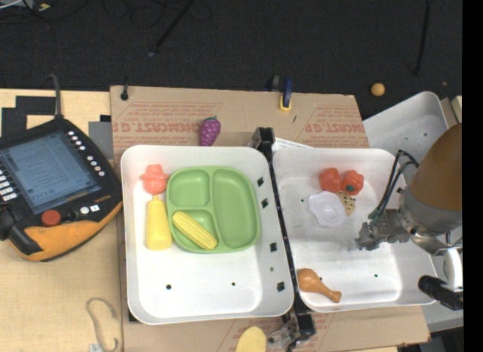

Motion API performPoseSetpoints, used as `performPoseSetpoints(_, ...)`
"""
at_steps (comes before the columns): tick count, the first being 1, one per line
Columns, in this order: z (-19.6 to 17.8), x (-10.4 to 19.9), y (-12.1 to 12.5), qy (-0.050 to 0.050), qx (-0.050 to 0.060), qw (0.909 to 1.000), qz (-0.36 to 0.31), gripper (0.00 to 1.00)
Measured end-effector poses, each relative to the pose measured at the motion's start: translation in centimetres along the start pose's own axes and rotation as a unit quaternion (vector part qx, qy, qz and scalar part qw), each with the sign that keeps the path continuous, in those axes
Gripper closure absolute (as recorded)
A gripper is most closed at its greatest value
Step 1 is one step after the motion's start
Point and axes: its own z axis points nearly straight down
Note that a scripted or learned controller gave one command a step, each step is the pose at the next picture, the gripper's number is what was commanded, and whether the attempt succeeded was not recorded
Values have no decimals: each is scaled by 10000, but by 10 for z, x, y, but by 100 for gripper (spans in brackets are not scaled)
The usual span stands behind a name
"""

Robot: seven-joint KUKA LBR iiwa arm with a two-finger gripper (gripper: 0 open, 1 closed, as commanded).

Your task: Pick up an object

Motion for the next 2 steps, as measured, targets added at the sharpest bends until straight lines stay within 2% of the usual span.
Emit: performPoseSetpoints(2,-88,4,4,-4,-11,10000,-5,100)
